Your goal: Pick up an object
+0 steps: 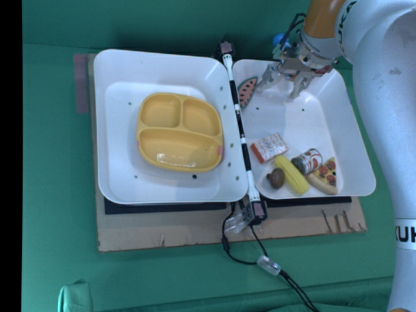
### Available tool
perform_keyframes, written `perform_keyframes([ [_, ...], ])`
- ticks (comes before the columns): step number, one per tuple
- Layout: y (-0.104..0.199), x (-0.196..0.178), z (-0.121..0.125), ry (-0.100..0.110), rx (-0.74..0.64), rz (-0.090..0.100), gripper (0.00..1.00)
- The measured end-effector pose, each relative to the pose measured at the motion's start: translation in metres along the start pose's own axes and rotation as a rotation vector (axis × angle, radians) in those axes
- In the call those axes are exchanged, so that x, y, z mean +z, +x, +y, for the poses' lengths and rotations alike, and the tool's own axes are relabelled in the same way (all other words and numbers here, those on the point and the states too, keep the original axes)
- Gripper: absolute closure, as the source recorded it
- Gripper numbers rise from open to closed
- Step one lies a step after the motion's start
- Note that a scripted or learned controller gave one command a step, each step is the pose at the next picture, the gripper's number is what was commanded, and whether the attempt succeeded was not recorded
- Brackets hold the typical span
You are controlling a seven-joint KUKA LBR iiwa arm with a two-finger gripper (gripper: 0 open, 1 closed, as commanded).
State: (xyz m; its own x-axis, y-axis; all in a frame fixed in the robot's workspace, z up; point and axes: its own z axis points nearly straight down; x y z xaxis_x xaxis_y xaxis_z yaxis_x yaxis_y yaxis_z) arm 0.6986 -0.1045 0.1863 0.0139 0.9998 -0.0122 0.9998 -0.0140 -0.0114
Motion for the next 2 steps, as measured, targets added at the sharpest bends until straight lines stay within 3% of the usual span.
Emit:
perform_keyframes([
  [2,0.0002,0.0000,0.0000,0.000,0.001,0.000,0.00],
])
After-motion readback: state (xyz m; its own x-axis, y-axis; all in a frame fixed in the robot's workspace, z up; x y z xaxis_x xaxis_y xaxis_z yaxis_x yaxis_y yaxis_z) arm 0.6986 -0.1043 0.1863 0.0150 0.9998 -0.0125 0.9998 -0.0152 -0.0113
